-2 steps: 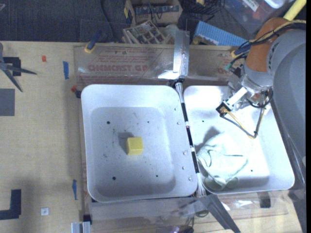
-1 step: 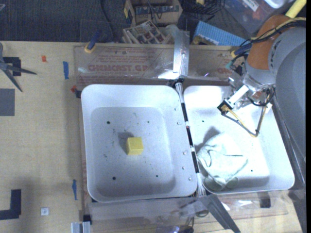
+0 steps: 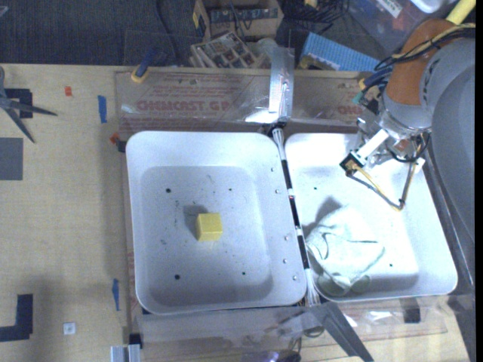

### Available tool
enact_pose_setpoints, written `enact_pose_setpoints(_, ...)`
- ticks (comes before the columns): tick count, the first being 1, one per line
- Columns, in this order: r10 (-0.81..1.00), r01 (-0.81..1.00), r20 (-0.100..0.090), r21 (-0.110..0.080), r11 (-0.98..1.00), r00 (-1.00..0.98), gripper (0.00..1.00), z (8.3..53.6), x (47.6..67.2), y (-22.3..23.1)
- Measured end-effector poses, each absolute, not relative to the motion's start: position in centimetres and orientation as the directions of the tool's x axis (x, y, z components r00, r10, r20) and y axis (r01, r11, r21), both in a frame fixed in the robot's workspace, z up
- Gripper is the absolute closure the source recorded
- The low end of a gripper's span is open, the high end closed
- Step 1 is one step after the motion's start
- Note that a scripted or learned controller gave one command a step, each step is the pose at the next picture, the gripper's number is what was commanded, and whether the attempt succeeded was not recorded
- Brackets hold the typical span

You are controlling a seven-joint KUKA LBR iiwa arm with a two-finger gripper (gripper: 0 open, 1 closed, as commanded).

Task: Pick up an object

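Yellow block (image 3: 210,226): one, in the left bin (image 3: 151,153) of two. One crumpled white cloth (image 3: 346,251) lies in the right bin (image 3: 321,148). Gripper (image 3: 394,146): grip state unclear.

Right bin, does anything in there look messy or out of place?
A pale cloth lies crumpled in a heap in the right bin's lower left corner, bunched against the wall next to the left bin. The yellow block in the left bin looks fine.

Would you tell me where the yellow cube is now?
In the camera view, the yellow cube lies near the middle of the left bin, apart from the white cloth in the right bin.
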State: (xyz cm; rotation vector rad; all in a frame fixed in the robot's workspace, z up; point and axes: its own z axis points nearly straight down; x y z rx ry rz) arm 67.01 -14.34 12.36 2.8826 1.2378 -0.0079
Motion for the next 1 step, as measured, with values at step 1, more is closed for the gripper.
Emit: enact_pose_setpoints(1, 0.725, 0.725, -0.008, 0.002, -0.688, 0.688, 1.00, 13.26, 67.05, -14.39)
